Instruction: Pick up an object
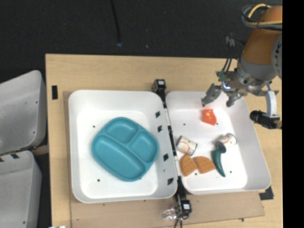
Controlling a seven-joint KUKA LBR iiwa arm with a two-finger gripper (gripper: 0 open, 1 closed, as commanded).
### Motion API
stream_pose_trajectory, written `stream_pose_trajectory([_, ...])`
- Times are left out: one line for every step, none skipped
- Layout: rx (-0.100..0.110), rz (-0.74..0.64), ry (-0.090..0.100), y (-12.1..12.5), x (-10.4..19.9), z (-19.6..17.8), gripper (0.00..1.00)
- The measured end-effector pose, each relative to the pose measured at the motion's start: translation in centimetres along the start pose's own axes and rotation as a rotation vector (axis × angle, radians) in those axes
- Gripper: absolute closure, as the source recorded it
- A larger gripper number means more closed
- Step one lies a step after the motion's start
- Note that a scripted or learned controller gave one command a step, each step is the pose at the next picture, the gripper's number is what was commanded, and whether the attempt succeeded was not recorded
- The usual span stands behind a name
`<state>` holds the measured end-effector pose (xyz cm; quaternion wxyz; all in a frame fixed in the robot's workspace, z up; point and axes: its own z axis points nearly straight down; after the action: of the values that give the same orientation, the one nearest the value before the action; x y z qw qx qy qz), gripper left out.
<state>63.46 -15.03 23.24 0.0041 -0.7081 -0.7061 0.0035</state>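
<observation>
The end effector [222,96] hovers at the upper right of the frame, fingers spread apart with nothing between them, just above the small red object [208,116] in the right bin [256,175]. This looks like the approach; next it must descend over the object and close.

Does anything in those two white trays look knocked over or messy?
Mostly tidy. In the right bin, a small can lies tipped on its side near the divider, and the other bits sit loosely scattered. The teal plate lies flat in the left bin. Nothing looks spilled.
</observation>
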Motion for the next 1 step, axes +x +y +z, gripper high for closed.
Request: stream_pose_trajectory([-0.012,-0.001,-0.001,0.24,0.03,-0.73,0.0])
